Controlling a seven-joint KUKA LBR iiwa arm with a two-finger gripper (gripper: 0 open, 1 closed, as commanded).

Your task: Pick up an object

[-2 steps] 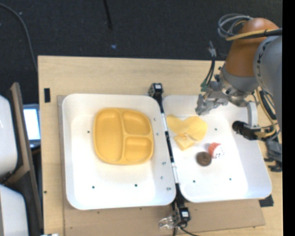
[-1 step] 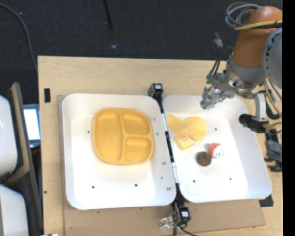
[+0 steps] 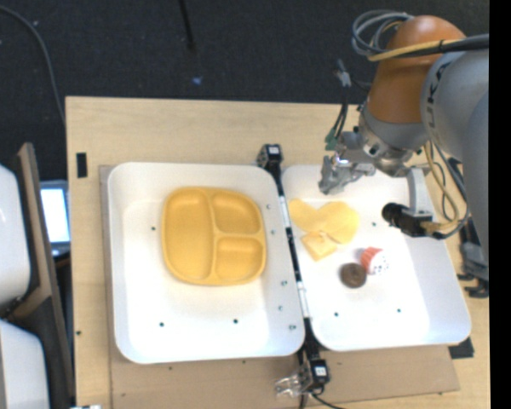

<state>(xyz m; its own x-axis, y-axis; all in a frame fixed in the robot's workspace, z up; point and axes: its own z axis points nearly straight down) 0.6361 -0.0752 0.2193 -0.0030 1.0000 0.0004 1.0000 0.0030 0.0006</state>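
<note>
In the right bin (image 3: 426,313) lie a pale yellow flat piece (image 3: 328,217), a smaller yellow wedge (image 3: 319,244) touching its near side, a brown round object (image 3: 353,275) and a small red and white object (image 3: 373,261). My gripper (image 3: 334,180) hangs over the far left part of that bin, just beyond the far edge of the flat yellow piece. Nothing shows between it and the bin floor.
The left bin (image 3: 136,313) holds a yellow divided plate (image 3: 214,234) near its middle. A ridge with black clips (image 3: 271,154) runs between the two bins. The grey arm with its orange band (image 3: 409,66) comes in from the upper right.
</note>
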